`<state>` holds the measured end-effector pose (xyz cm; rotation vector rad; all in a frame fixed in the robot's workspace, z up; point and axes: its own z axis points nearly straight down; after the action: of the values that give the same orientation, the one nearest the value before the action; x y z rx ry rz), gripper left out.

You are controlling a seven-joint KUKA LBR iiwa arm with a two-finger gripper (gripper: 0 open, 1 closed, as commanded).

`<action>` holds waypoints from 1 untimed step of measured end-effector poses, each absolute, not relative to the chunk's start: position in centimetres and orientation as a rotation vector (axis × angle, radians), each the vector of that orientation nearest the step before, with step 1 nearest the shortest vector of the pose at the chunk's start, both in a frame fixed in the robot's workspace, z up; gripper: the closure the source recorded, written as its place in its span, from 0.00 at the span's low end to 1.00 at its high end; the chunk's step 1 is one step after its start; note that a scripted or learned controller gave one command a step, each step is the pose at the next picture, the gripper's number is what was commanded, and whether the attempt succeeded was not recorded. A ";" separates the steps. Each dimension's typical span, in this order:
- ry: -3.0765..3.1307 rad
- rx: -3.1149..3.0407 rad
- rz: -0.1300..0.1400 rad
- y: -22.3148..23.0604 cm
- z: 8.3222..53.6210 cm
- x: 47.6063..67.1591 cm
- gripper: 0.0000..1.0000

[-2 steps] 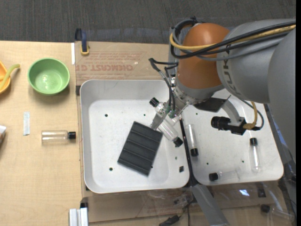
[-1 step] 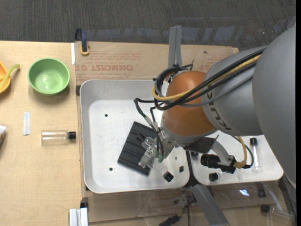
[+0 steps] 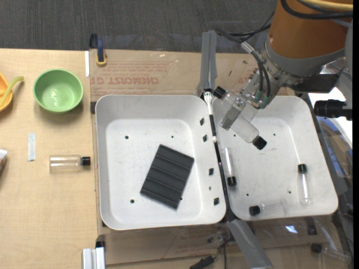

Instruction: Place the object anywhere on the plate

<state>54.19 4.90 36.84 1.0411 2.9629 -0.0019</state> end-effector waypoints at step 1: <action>2.930 1.139 -0.004 11.3 24.9 49.1 1.00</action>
<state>49.10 11.27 24.86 1.1390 2.9296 -0.0042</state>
